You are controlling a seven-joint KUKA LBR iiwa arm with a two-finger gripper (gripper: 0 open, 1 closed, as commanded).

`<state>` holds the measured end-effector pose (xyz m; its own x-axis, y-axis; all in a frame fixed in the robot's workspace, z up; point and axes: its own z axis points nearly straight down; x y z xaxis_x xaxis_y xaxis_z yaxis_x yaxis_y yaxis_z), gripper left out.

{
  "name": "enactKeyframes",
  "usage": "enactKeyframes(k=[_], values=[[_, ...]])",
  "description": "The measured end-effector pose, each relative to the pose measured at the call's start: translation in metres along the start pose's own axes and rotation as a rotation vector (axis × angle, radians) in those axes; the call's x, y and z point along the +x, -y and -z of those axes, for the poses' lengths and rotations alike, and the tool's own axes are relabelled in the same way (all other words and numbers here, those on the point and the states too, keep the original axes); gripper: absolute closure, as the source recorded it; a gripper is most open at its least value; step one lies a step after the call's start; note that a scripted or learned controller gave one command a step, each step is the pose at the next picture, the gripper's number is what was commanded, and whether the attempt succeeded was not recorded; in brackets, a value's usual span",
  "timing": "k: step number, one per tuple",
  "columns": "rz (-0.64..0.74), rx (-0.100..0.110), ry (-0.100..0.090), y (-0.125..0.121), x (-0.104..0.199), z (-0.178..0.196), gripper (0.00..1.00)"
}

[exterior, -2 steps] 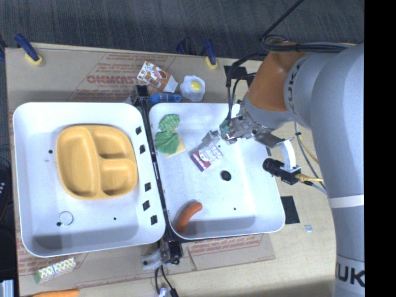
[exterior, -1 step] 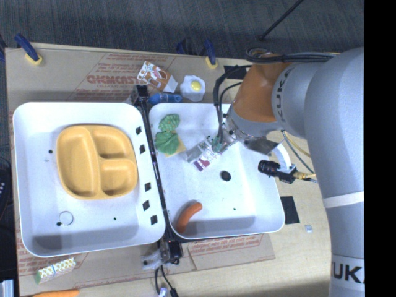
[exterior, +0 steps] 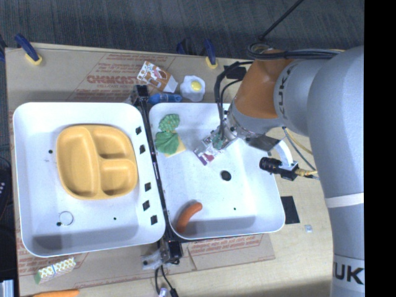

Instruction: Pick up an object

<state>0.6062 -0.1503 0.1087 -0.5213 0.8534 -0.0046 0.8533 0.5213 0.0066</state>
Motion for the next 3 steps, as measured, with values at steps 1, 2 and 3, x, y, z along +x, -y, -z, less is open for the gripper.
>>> enactKeyframes(k=[1, 2, 3], values=[[0.0, 0.0, 0.0, 0.0, 0.0, 0.0, 0.0], [0.116, 0.006, -0.004, -0.019, 0.018, -0.016, 0.0], [0.173, 0.008, -0.006, 0.06, 0.022, 0.017, 0.0]])
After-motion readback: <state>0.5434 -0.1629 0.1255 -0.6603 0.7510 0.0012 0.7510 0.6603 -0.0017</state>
